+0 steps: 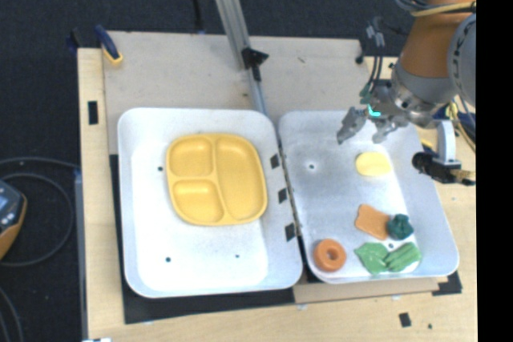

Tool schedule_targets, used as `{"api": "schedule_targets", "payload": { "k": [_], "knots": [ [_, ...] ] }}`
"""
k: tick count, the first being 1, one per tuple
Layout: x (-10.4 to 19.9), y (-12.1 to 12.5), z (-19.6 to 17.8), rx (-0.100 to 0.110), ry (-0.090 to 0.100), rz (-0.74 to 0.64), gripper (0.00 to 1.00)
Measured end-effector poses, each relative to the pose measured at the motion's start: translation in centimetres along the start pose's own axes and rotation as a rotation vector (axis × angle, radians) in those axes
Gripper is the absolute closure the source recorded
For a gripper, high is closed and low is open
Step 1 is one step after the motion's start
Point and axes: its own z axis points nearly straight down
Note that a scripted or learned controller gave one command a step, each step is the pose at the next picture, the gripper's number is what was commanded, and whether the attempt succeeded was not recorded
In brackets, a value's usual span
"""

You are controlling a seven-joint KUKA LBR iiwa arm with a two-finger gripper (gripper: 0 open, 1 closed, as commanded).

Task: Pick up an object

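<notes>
Two fingers of the gripper [365, 130] hung spread and empty just above the pale yellow piece [373, 165] in the right bin [321, 196], which we judged light, smooth and rounded, best pinched across its middle.

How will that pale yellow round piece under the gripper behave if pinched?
The pale yellow piece looks smooth and domed, so fingers may slip off. It lies flat, so it probably won't roll. The gripper hangs open just above it.
</notes>
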Motion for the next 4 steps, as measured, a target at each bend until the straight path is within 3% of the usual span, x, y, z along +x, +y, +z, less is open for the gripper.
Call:
{"api": "schedule_targets", "payload": {
  "k": [1, 3, 4],
  "knots": [
    [0.0, 0.1, -0.1, -0.003, 0.0, 0.0, 0.0],
    [0.0, 1.1, 10.4, 0.001, -0.001, 0.0, 0.0],
    [-0.2, 1.3, 8.9, -0.007, -0.003, -0.001, 1.0]
  ]
}}
